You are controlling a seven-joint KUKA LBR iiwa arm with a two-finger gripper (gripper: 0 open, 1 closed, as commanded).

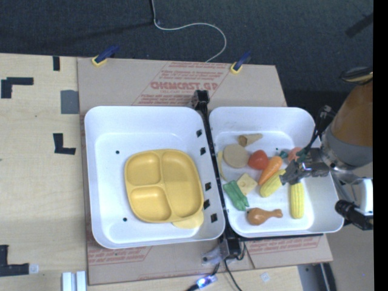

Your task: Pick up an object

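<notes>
The right bin (267, 117) holds several toy foods: a tan round piece (235, 156), a red tomato (258, 159), an orange carrot (270, 170), a yellow corn cob (297, 199), a green pod (235, 195), a brown drumstick (262, 215), a pale yellow wedge (246, 183) and a small cone piece (249, 140). My gripper (293, 171) hangs low over the right side of this bin, just right of the carrot and above the corn. Its dark fingers blend with the items beneath.
The left bin (103, 132) holds a yellow divided plate (162, 183) with a pale yellow piece (188, 222) under its lower edge. Both bins rest on a cardboard sheet (176, 80). A white cable (194, 26) loops behind. The arm's body (354, 126) stands at the right.
</notes>
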